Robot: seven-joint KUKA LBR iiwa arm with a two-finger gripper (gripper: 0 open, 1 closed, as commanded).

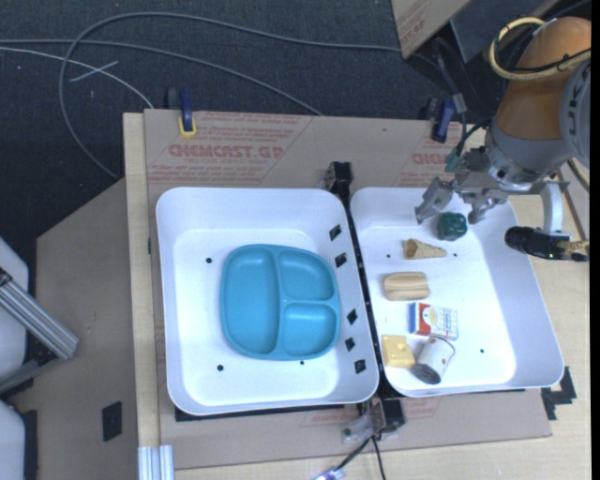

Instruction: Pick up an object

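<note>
Over the right bin, spread claw straddles green ball.

We see a brown board lying flat on the counter, printed with red lettering and fastened at its far edge by two blue clamps, one far to the left of the pincer and one just behind it. Beyond the board, behind and left of the pincer, lies dark carpeted floor crossed by thin pale cables. A cardboard box sits at the top, behind the pincer. Far left stands a pale metal rail. Light is even and soft.
</note>
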